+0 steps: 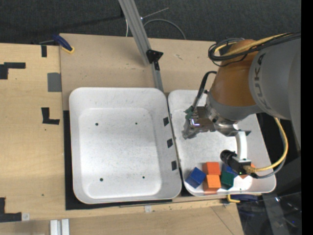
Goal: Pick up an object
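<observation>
Two white bins (78,106), speckled with dark dots, are sitting on a tan bench (29,146), while a blue block (195,177), two orange blocks (212,175) and a green block (228,176) are showing at lower right beneath the grey, orange-banded arm (254,82).

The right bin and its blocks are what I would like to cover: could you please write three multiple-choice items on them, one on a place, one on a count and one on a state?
1. Where do the blocks lie in the right bin?
A. near corner
B. far corner
C. middle

2. How many orange blocks are there?
A. none
B. two
C. four

3. Where is the gripper?
A. over the left bin
B. over the right bin's far part, apart from the blocks
C. on the blue block

Answers: 1 A, the blue block, orange blocks and green block cluster at the near edge. 2 B, two orange blocks stand together. 3 B, bare bin floor lies between it and the cluster.
</observation>
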Controlling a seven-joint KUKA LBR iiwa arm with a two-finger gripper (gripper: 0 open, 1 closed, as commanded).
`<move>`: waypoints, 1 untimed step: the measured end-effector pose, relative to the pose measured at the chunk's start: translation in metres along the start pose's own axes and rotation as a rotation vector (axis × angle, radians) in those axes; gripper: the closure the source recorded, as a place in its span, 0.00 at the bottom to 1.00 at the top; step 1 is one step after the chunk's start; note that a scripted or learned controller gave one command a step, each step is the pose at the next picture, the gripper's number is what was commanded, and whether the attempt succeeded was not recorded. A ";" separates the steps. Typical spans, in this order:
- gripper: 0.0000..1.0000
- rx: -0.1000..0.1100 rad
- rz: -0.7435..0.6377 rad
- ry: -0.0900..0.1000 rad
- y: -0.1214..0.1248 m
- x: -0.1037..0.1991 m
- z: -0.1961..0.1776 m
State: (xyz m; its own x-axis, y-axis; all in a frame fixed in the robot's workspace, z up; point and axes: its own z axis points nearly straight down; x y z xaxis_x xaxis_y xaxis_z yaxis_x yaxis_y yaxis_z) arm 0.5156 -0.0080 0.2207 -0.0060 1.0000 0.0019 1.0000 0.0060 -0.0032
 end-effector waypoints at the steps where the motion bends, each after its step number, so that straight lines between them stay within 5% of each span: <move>1: 1.00 -0.002 -0.001 0.000 0.001 0.052 -0.012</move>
